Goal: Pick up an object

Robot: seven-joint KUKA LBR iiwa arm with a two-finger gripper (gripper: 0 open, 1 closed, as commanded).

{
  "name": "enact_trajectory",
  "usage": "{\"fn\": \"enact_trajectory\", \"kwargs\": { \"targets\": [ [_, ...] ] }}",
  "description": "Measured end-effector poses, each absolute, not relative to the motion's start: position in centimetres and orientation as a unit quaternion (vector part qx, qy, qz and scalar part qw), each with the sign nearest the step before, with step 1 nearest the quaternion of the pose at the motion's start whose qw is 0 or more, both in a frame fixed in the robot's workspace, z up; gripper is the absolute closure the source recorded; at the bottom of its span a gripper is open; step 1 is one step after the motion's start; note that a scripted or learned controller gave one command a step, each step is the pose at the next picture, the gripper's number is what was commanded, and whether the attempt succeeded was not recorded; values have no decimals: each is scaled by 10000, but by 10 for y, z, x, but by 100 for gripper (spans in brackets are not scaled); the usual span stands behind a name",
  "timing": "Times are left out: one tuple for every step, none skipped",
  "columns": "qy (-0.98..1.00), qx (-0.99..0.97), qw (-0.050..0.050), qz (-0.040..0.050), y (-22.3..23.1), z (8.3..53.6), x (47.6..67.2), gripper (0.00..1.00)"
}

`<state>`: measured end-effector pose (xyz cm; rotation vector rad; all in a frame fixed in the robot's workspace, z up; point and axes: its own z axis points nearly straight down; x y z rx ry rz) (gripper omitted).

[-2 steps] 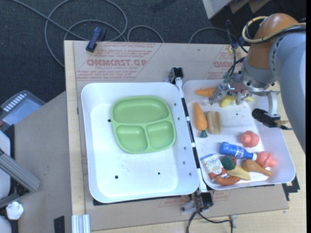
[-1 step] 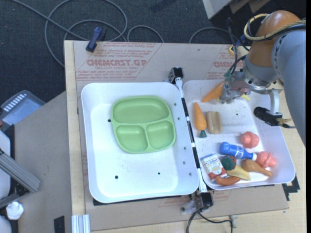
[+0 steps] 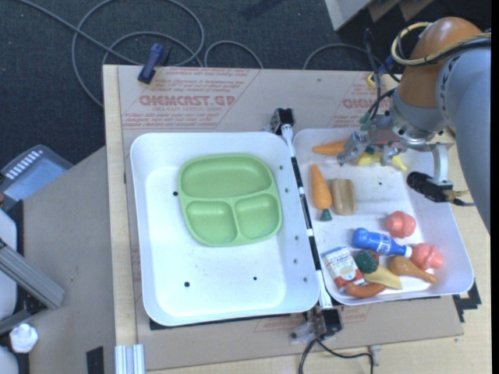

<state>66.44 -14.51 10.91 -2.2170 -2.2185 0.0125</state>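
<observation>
Lying at the far end of the right bin [image 3: 452, 232], a small orange carrot [image 3: 330, 148] sits just left of the claw [image 3: 366, 153] — likely a light, stiff plastic toy, smooth and apt to slip, best taken across its thicker middle. Yellow pieces [image 3: 392, 159] lie beside the claw; whether it is apart or closed I cannot tell. Nearer lie a second carrot [image 3: 320, 187], a tan block [image 3: 342, 195] and a blue bottle [image 3: 379, 242]. A green tray [image 3: 230, 199] sits in the left bin [image 3: 156, 232] on the table [image 3: 195, 100].
</observation>
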Motion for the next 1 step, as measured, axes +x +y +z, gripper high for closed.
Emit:
{"fn": "enact_trajectory", "kwargs": {
  "targets": [
    [-7078,-7062,176,4,-194,87,664,0]
  ]
}}
